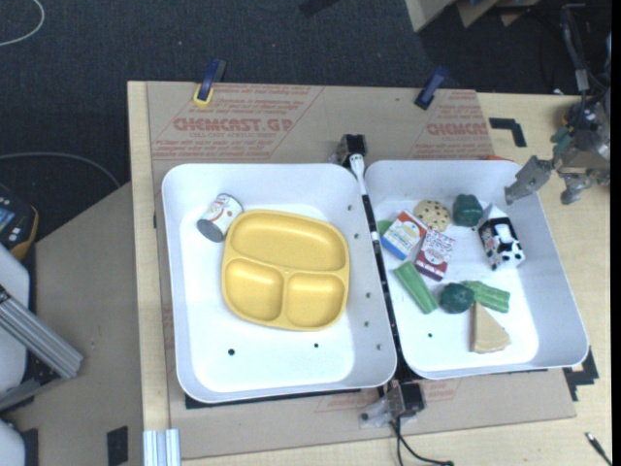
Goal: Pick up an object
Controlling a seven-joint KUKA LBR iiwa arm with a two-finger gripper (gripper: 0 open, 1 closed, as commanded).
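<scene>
Here the gripper [543,178] sits at the view's right edge, just past the right bin's [558,289] upper right corner, above the worktop [146,260]. Jaws look spread apart with nothing between them; one grey finger [524,180] juts left over the bin rim.

Right bin holds the objects, clustered: a cookie [432,214] and a dark green lump [468,209] at the top, a black-and-white cow toy [501,243] to their right and nearest the gripper, and two small packets [403,236] [436,254] in the middle. Below them lie a green stick [415,286], a round dark green piece [456,298], a lighter green veggie [489,296] and a cheese wedge [489,332].

Left bin [189,338] carries a yellow divided plate [284,268] in its centre and a small can [218,217] lying on its side, touching the plate's upper left edge.
</scene>
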